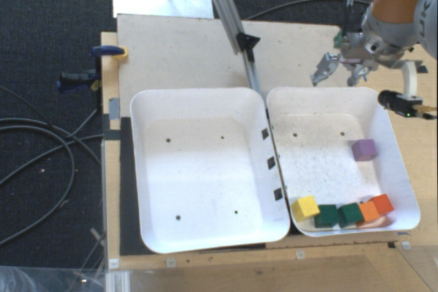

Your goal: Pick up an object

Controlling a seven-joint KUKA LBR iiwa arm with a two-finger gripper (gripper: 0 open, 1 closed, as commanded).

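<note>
White bins, two, sit side by side on the bench (185, 51): the left bin (147, 106) and the right bin (390, 130). Six blocks lie in the right one: purple block (364, 150) near its right wall, then yellow (305, 208), two green (326, 215), orange (370, 211) and red (382, 204) rowed along its near edge. Gripper (340, 72) hangs spread and bare above its far edge.

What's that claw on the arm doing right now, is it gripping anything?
Gripper: open, holding nothing, above the far rim of the right bin.
</note>
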